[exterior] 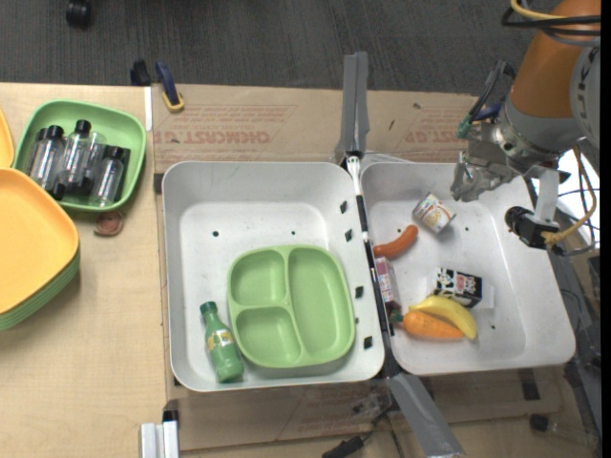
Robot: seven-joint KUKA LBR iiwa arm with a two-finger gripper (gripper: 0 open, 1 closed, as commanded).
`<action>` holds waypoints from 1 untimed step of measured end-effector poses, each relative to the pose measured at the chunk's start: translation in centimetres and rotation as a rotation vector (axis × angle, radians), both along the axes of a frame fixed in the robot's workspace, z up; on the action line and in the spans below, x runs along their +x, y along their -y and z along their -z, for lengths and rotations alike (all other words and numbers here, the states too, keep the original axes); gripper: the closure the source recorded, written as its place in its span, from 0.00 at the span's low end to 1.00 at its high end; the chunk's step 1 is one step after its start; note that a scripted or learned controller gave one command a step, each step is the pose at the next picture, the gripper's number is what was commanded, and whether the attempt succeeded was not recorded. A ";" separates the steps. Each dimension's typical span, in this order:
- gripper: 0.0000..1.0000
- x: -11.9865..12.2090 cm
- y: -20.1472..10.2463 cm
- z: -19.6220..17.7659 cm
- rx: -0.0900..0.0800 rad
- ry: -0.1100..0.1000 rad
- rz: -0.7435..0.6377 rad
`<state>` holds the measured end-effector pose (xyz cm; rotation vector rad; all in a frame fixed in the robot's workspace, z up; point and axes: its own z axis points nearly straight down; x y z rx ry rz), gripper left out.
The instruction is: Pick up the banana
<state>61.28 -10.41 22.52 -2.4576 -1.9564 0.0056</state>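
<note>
I am at the approach step; my end effector [470, 181] hangs in the upper right, whether spread or pressed together I cannot tell; the banana [447, 312] lies lower right, touching a carrot [431, 326]; next I descend toward it.

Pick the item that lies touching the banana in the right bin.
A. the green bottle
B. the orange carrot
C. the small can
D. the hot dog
B: the banana rests against the orange carrot near the front of the right bin, with the other items apart from it.
</note>
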 end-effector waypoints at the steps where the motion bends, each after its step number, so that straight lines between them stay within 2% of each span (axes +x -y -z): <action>1: 1.00 4.6 -1.1 -0.6 0.000 0.000 -0.003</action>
